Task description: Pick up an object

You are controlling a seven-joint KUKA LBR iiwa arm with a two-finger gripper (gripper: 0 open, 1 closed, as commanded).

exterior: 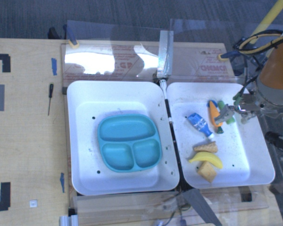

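Right of centre, we see the orange carrot (pixel 212 110) lying lengthwise up-frame; the gripper (pixel 222 116) reaches leftward beside it, fingers possibly closed on it, though we cannot tell.

red print on cardboard (pixel 132 60) behind bins, unreadable.

A: Gripper (pixel 225 115) is low in the right bin (pixel 240 171), right over the orange-and-green toy (pixel 214 108).

B: And the blue tube (pixel 199 124), banana (pixel 206 159)?

A: Lying just beside it. Teal divided tray (pixel 129 142) fills the left bin (pixel 80 140).
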